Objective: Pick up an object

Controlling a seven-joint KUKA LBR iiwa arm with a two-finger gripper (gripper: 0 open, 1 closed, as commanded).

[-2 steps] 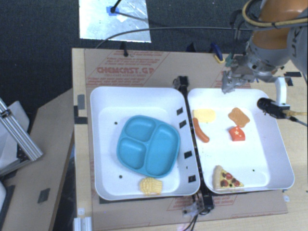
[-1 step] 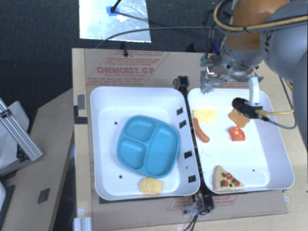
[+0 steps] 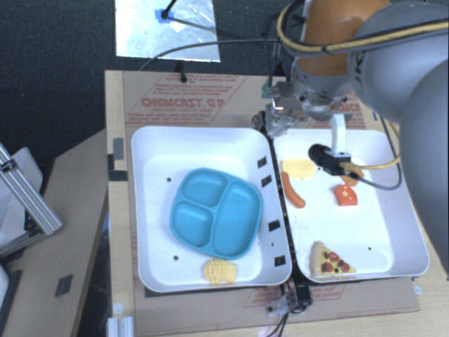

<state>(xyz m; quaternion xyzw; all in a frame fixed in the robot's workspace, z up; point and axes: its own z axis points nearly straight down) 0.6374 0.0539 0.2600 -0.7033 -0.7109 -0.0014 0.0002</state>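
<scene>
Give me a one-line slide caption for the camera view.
KUKA arm reaching over the right bin of toy food; blue divided plate and corn in the left bin.

I see a blue plastic divided plate (image 3: pixel 215 220) lying flat in the left white bin (image 3: pixel 151 188), with a yellow toy corn cob (image 3: pixel 219 271) just beside its near edge. In the right white bin (image 3: pixel 393 237) a pale yellow cheese slice (image 3: pixel 299 168) touches an orange-red toy sausage (image 3: pixel 292 190). A red piece, perhaps a toy strawberry (image 3: pixel 346 195), lies mid-bin. A toy pizza wedge (image 3: pixel 330 260) rests at the front edge.
</scene>
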